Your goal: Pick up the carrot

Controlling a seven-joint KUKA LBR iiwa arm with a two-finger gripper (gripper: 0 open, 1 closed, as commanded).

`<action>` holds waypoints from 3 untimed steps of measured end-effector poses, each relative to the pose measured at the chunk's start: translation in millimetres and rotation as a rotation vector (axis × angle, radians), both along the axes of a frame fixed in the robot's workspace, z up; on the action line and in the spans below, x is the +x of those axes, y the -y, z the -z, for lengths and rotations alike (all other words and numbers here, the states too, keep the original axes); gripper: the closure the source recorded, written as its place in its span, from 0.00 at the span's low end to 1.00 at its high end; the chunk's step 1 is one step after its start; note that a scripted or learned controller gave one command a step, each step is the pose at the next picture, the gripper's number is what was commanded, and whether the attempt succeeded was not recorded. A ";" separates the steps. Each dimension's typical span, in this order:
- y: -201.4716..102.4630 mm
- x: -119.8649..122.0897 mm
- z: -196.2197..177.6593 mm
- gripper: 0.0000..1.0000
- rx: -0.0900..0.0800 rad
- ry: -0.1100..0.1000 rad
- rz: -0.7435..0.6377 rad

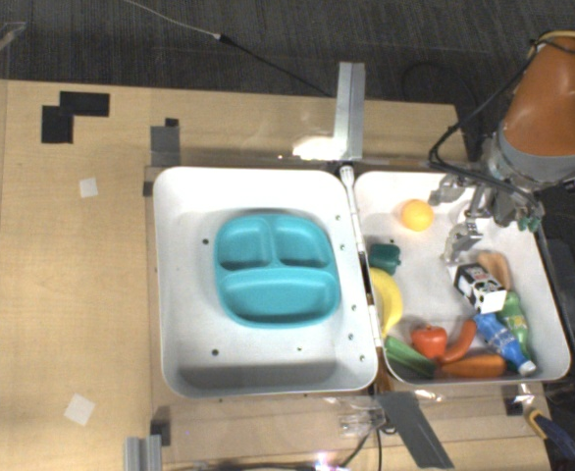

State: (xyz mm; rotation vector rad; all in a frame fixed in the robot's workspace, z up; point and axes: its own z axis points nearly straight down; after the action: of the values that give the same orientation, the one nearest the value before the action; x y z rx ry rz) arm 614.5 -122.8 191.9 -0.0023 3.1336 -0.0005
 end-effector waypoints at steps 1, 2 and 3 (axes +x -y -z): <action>-7.6 45.8 94.9 0.00 0.001 -0.001 0.180; 5.1 48.2 104.2 0.00 0.004 -0.011 0.147; 10.8 46.9 104.0 0.00 0.006 -0.017 0.352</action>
State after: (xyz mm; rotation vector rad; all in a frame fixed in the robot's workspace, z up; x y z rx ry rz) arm 661.3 -133.6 87.9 0.5494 3.1028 0.0071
